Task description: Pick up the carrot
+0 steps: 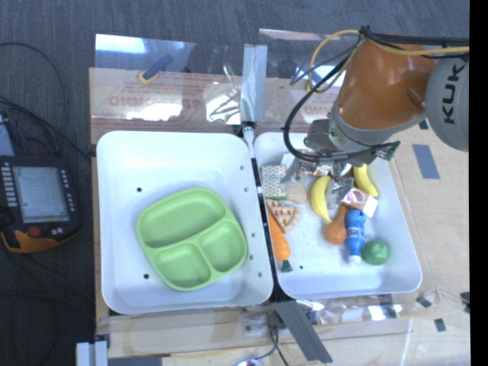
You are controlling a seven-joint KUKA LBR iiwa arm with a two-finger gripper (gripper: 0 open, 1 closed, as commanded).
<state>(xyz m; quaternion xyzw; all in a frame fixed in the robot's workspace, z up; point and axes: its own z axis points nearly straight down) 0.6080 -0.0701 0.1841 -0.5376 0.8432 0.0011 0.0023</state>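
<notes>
The gripper (333, 175) hangs low over the upper part of the right bin (396, 277), under the arm's broad orange band (381, 86), and whether it is open or closed cannot be told, since the wrist body and the clutter beneath it hide that part. Just below the gripper lie two bananas: a yellow banana (319, 198) standing roughly lengthwise in the bin, and a second banana (367, 180) curving nearer the right wall. Between them sits a small red and white carton (358, 200). Under the carton lies a blue bottle (354, 235), with a brown rounded item (336, 232) touching its left side and a green ball (375, 252) just beside its lower right end.

To the left of the gripper, a waffle-patterned piece (283, 215) lies near the inner wall. The carrot (279, 242) lies below that piece, along the left wall of the right bin, its green tip pointing toward the near edge, apart from the gripper.

The left bin (122, 158) holds a green divided plate (194, 238). A handheld control pad (38, 197) rests on the floor at far left.
</notes>
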